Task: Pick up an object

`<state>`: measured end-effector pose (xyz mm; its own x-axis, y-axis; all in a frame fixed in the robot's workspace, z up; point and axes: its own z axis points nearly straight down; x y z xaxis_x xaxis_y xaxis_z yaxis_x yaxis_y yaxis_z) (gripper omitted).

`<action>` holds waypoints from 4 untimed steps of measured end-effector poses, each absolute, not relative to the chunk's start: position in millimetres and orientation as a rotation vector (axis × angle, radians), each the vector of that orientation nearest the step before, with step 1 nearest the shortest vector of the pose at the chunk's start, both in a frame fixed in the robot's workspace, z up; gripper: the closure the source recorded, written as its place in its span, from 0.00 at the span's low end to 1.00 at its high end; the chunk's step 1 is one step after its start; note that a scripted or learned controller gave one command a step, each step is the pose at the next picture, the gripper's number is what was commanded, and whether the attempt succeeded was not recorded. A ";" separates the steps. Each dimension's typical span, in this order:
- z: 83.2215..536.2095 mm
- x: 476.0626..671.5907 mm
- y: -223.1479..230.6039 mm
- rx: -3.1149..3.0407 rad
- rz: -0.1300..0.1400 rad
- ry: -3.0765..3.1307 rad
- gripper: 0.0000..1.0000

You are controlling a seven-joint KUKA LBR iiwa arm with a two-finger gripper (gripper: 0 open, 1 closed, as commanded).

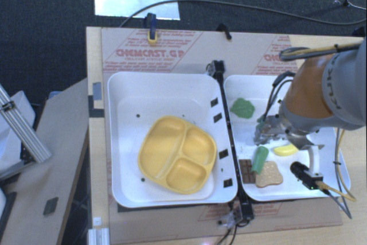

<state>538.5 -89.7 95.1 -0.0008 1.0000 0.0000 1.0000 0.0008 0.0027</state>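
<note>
The right bin [252, 84] holds several small items. A green leafy piece [242, 108] lies near its left wall. A green cylinder [260, 159] lies lower down, with a toast-shaped piece [269, 175] and a brown chocolate bar [246, 171] by the front wall. A yellow banana-like piece [284, 150] lies to the cylinder's right. My gripper [265, 133] hangs low over the middle of this bin, just above the green cylinder and left of the yellow piece. I see nothing held in it. The arm hides the right part of the bin.
The left bin [132, 89] holds a yellow divided plate [177, 154]. A black divider [225, 129] with clips runs between the bins. Cables trail at the right bin's front right corner [332, 186].
</note>
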 end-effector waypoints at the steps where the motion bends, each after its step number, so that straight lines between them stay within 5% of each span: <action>1: 159.0 541.3 -87.6 2.213 0.006 2.222 1.00; 3: 277.4 547.5 -89.3 2.211 0.008 2.222 1.00; 4: 277.1 571.0 -41.9 2.210 0.006 2.230 1.00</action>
